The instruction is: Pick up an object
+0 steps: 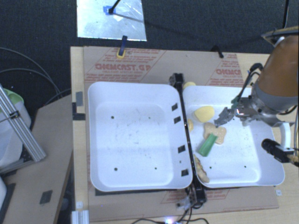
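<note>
**Q:** Camera view from above the bench: where are the things that could be picked up?

**A:** All are in the right-hand shallow white plastic bin (268, 174). A green cylinder-shaped block (206, 145) lies tilted near the bin's left side, its far end touching a pale tan, lumpy, biscuit-coloured piece (217, 132). Just beyond those, farther from the camera, sits a rounded pale yellow object (203, 113). A smaller yellow rounded thing (189, 85) rests at the bin's far left corner, on the rim. A tan, elongated item (202, 170) lies along the near left wall.

**Q:** And the gripper?

**A:** The two-finger grey gripper (223, 117) hangs over the right bin, its tip just right of the pale yellow object and just beyond the tan piece. Nothing is seen between its fingers. Whether they are spread or closed I cannot tell; they are too small and blurred.

**Q:** What surrounds that?

**A:** The grey arm with its orange band (280, 64) reaches in from the right. The left-hand shallow white bin (96, 125) lies beside the right one, a black divider strip (183, 125) between them. Both rest on a brown cardboard sheet with red lettering (124, 64). Beyond it, on dark carpet, lies a shiny silver square plate (110, 13).
</note>
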`<state>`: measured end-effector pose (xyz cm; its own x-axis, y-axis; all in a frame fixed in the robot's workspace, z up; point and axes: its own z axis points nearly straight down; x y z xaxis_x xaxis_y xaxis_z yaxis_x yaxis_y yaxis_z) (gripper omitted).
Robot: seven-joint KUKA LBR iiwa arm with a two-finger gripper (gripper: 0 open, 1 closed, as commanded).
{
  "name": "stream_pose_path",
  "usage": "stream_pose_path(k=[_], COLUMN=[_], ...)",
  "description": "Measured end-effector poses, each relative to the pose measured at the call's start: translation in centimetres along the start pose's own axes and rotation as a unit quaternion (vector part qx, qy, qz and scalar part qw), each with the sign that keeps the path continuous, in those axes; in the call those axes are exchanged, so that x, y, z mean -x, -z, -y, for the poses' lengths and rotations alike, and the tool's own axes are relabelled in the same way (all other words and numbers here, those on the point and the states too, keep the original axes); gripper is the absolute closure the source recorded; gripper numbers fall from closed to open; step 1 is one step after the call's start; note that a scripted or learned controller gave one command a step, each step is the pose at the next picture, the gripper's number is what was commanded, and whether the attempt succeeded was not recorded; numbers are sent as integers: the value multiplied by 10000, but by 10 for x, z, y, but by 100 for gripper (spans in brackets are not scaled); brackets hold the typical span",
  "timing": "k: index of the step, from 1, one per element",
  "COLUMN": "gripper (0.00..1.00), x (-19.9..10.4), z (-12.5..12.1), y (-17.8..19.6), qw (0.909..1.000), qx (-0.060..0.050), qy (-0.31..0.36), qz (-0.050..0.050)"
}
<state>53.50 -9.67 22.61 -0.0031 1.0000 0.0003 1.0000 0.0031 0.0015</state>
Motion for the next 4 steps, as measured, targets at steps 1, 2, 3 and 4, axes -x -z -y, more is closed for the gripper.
stream_pose_path(k=[1,2,3,4], gripper=[0,0,0,0], x=[-11,-84,-143,-189], z=[-50,50,45,16], y=[-129,-37,97,239], qw=[10000,10000,10000,9999], qx=[25,6,80,98], qy=[-11,26,45,33], qz=[9,-17,-25,-23])
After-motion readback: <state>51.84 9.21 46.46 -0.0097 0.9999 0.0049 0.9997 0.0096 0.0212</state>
